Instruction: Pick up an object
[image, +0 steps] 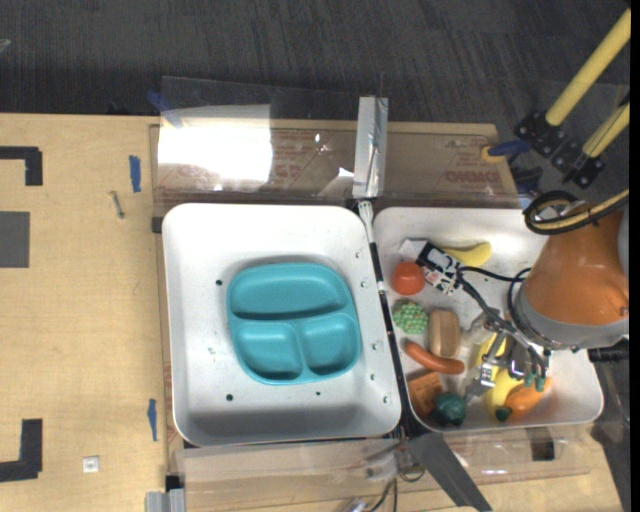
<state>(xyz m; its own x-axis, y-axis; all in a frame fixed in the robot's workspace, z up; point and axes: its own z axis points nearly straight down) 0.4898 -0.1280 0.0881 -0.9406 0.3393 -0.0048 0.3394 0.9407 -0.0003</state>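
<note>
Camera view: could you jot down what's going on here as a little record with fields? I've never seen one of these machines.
left bin: holds a teal tray with three compartments
right bin: holds toy food in a pile
toy food: banana, tomato, green piece, bread roll, sausage, carrot
arm: reaches in from the right, over the right bin
gripper: low over the yellow and orange toys near the bin's front
grasp: cannot tell if anything is held
</note>
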